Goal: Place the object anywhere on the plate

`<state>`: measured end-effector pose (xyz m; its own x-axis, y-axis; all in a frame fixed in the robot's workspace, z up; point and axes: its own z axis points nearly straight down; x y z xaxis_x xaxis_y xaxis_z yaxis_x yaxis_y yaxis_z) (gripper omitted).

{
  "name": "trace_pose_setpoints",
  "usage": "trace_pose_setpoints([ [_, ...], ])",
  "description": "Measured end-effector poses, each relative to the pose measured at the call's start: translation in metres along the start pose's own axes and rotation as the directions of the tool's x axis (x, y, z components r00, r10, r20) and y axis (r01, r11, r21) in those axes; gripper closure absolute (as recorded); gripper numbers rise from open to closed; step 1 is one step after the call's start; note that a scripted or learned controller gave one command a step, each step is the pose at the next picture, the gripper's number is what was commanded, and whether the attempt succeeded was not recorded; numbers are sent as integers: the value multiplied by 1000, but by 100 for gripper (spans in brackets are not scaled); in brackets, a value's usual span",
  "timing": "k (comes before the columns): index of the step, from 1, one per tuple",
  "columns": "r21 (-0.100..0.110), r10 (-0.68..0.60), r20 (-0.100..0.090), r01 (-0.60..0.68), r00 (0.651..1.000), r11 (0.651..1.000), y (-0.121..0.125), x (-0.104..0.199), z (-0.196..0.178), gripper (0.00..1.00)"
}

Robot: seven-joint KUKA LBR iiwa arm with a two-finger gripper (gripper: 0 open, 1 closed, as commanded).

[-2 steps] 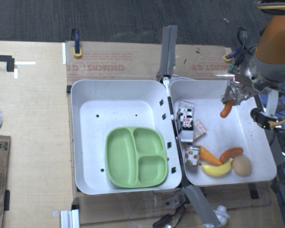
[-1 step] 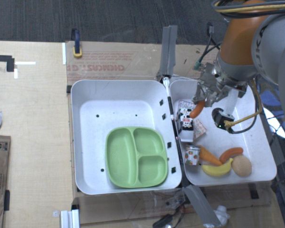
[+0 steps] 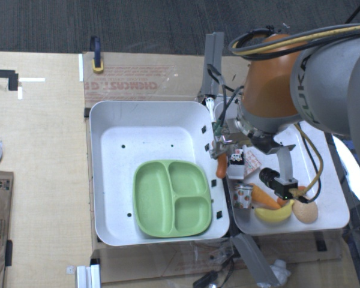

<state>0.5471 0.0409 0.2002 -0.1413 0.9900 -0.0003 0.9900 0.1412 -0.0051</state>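
Observation:
A light green plate with three compartments lies in the front part of the left bin. My gripper hangs over the left edge of the right bin, beside the wall between the two bins. Just below it a small orange piece shows against that wall; whether the gripper holds it I cannot tell. The grey arm with its orange band covers the back half of the right bin.
In the right bin lie a yellow banana, a tan egg-shaped item, an orange carrot, a small can and printed packets. Black cables loop off the wrist. A clamp sits on the cardboard behind.

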Motion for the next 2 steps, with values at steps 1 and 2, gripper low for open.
trace_pose_setpoints([
  [1, 0, -35, 1, 35, 999, 999, -25, 74, 16, 100],
  [2, 0, -34, 1, 34, 999, 999, -25, 73, 16, 0],
])
